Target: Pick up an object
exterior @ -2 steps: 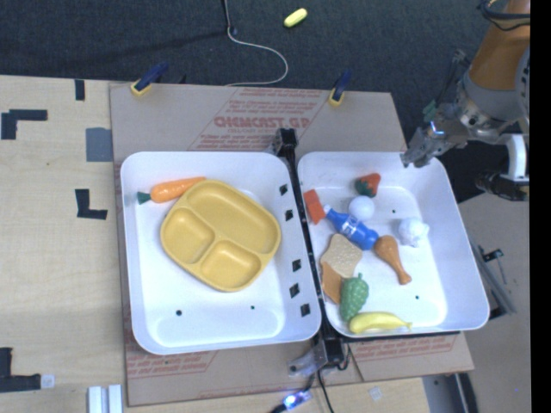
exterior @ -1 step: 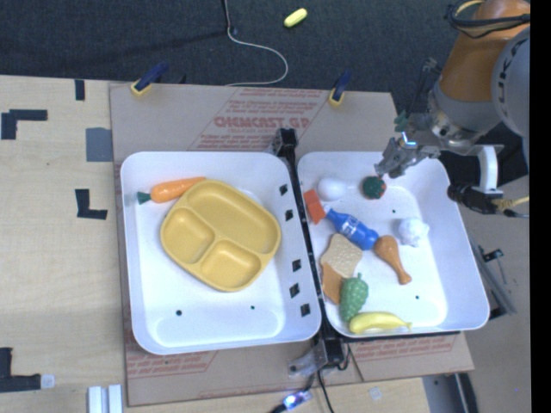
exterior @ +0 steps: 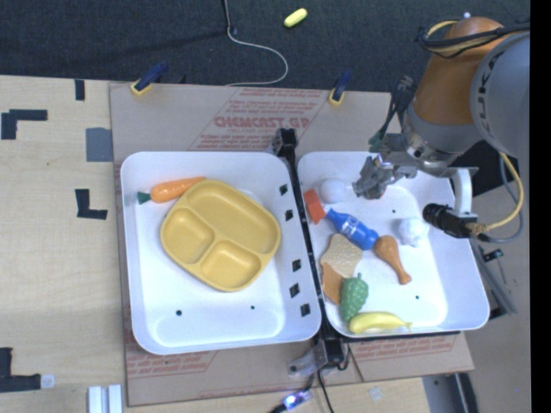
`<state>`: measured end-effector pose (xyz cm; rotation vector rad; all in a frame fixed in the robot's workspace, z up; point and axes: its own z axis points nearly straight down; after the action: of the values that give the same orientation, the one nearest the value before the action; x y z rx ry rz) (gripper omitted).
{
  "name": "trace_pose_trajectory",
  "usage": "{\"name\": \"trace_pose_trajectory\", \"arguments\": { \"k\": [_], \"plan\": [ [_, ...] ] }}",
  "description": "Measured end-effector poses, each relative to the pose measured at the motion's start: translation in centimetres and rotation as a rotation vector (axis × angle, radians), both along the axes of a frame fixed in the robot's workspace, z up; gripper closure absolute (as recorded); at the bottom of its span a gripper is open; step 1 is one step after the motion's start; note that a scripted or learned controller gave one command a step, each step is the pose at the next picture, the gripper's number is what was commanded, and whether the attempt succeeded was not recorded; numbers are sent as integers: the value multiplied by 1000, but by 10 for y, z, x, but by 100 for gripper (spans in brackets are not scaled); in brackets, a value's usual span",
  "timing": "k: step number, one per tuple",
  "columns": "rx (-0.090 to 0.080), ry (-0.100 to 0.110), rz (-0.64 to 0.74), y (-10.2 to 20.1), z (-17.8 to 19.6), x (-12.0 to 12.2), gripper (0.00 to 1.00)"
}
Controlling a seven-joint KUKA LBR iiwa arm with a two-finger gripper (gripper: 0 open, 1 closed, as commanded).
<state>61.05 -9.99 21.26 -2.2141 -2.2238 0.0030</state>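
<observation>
While my arm hangs over the right white plastic bin [exterior: 465,312], I sort its load from the near edge back. Nearest lies a yellow plastic banana [exterior: 379,322], with a knobbly green toy vegetable [exterior: 353,296] just beside it. Behind those sits a tan slice of toy bread [exterior: 343,255], overlapping something orange, and to its right a brown toy drumstick [exterior: 393,256]. Next comes a blue plastic bottle with a white label [exterior: 353,228], lying flat and slanted, its red end toward the bin divider. Farther back a small white rounded object [exterior: 333,188] rests near the far wall, and my gripper [exterior: 372,181] hovers just beside it, above the bin floor. Whether my jaws stand apart or closed, I cannot tell from this angle; nothing shows between them.

I judge the blue bottle the likeliest pick: close below me, light, stiff, probably slick on its rounded sides. I would take it across the middle of its body, jaws square to its long axis, so it cannot roll out.

Across the divider, the left white bin [exterior: 142,317] holds a yellow compartment tray [exterior: 220,233] and an orange toy carrot [exterior: 175,188] at its far edge.
</observation>
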Motion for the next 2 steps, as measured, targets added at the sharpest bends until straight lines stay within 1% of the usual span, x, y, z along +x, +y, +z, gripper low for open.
{"name": "trace_pose_trajectory", "arguments": {
  "k": [1, 2],
  "plan": [
    [0, 1, -1, 43, -5, -32, 100],
    [1, -2, 2, 95, 17, -54, 100]
  ]
}}
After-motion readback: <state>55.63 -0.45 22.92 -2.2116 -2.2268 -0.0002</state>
